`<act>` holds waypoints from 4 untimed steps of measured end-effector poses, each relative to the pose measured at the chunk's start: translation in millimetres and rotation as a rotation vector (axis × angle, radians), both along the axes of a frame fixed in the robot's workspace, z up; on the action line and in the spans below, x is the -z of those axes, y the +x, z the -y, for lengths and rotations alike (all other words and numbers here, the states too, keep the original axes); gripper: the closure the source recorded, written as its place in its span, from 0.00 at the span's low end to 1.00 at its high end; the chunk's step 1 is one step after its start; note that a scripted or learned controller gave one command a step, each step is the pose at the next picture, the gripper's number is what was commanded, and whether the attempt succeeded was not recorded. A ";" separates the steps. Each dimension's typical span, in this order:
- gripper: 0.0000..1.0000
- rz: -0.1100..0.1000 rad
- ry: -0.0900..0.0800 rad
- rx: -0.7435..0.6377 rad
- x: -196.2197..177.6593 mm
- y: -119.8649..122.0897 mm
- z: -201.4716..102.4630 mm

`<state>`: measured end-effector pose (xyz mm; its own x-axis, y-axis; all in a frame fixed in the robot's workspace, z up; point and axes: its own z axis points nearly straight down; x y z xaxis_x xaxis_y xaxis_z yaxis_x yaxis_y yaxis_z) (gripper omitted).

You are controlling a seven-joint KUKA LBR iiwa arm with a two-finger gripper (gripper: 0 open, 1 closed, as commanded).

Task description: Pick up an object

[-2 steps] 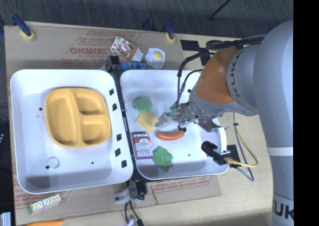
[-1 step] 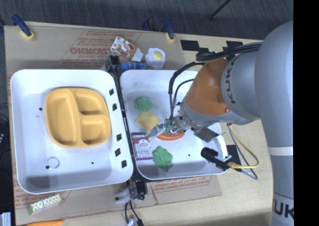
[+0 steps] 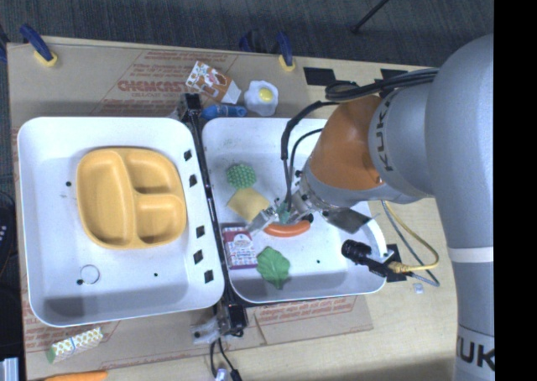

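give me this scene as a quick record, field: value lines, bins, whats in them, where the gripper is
left bin: holds a yellow divided tray
right bin: green bumpy ball, yellow block, orange carrot-like piece, green leafy toy, small red and white packet
gripper: low in the right bin, right at the orange piece
grasp: cannot tell
arm: reaches in from the right, orange band above the wrist
outside bins: small items on the bench beyond the far edge

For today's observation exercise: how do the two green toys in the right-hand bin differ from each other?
The green ball is round and covered in bumps; the green leafy toy is flatter with a ragged, lobed outline. The ball looks smaller than the leafy toy. The ball lies toward the bin's far side, the leafy toy near its front edge. Both are green and lie untouched.
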<state>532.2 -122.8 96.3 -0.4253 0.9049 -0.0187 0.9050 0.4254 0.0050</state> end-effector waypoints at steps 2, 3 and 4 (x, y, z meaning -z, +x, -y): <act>0.00 -0.016 0.009 -0.615 -101.2 -33.1 34.3; 0.00 -0.018 0.012 -0.516 -4.1 28.5 43.8; 0.00 -0.021 0.011 -0.853 5.0 -1.8 -28.5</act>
<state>530.4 -94.3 91.3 -0.9614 0.2750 0.0038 0.2750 0.9614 -0.0003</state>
